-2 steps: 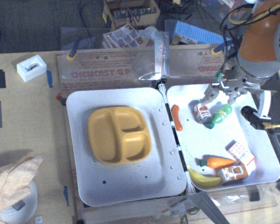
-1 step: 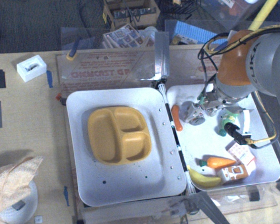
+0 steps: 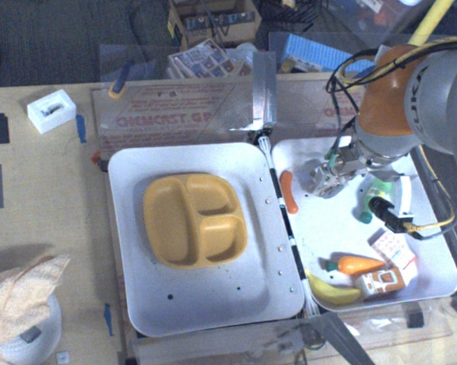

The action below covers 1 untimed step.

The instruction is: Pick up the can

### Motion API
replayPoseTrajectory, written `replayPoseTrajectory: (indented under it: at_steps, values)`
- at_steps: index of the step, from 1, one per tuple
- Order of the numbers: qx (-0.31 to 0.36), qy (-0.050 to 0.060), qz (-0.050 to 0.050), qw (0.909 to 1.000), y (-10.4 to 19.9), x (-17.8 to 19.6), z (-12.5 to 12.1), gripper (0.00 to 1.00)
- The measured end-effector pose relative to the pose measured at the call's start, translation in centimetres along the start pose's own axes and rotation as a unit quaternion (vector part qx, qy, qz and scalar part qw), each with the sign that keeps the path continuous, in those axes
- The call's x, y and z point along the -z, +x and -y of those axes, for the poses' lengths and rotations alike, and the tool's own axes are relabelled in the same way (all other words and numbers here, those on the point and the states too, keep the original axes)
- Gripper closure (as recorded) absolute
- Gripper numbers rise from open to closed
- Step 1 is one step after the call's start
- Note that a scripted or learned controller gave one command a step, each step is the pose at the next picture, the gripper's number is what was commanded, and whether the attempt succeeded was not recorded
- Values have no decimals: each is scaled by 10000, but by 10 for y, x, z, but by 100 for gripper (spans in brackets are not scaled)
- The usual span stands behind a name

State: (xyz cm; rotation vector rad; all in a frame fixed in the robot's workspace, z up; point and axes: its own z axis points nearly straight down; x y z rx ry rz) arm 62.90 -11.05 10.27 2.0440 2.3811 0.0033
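Observation:
My gripper (image 3: 324, 176) is low over the upper left part of the right bin (image 3: 333, 233), reached in from the right under the orange-banded wrist (image 3: 387, 104). Its silvery tip is blurred against the white floor. Just to its right lies a green and white rounded object (image 3: 376, 191), partly covered by the wrist and a black cable plug. I cannot tell whether that is the can. Nothing is clearly held.
A red sausage (image 3: 288, 191) lies along the right bin's left wall. A banana (image 3: 334, 291), a carrot (image 3: 359, 265), a small carton (image 3: 381, 282) and a white-red box (image 3: 393, 247) crowd its front. A yellow divided tray (image 3: 194, 219) sits in the left bin (image 3: 142, 293).

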Motion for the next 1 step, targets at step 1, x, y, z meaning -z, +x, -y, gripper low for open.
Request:
replayPoseTrajectory:
  at_steps: [1]
  values:
    - [-1521, 21, 5, 9884, 28, 134, -44, 100]
